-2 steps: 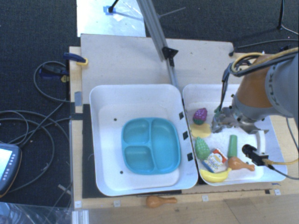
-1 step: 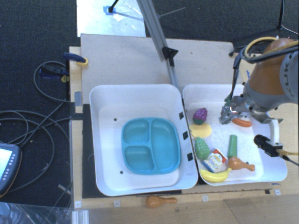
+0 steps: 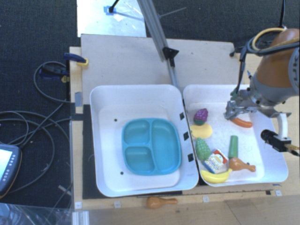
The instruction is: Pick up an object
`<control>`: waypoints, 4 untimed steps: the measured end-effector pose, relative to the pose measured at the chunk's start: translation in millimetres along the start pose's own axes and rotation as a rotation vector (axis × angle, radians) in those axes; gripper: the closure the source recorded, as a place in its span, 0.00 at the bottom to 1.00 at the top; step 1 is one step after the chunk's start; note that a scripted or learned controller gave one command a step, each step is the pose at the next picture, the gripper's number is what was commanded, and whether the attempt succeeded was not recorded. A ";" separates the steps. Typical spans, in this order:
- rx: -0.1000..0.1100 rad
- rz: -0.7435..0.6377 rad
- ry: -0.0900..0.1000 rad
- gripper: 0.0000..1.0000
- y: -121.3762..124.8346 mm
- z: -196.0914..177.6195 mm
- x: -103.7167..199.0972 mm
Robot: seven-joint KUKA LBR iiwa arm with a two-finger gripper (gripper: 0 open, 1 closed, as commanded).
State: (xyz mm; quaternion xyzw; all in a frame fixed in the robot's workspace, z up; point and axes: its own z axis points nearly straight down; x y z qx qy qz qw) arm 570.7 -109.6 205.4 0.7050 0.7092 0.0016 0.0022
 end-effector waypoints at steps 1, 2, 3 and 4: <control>0.002 -0.005 0.003 1.00 10.0 -9.6 52.0; 0.001 -0.005 0.003 1.00 35.3 -12.3 92.3; 0.003 -0.005 0.004 1.00 46.0 -11.2 145.2; 0.001 -0.004 0.004 1.00 77.8 -17.3 189.4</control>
